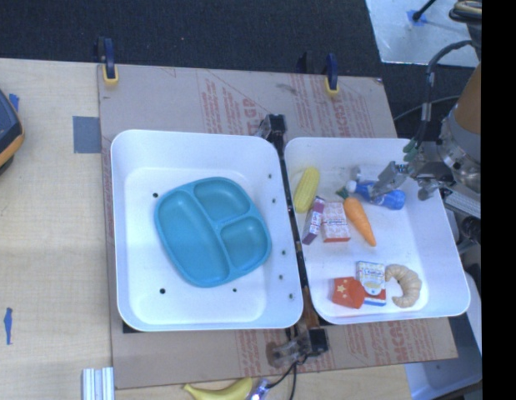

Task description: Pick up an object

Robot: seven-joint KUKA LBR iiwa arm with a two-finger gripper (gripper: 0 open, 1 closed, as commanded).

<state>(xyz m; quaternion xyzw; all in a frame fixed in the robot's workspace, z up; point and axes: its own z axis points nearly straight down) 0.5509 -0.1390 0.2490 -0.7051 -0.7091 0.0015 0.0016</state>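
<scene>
The right bin holds several small things. A yellow corn cob lies at its left, with an orange carrot and two small packets near the middle. A red box, a white carton and a beige croissant-shaped piece sit along the front. At the bin's back right lies a blue object. My gripper hangs just above and to the right of the blue object. Its fingers are spread open and hold nothing.
The left bin carries a blue divided plate. The two bins meet along a dark seam with clips. A banana lies at the bench's front edge, and a device sits at the far left.
</scene>
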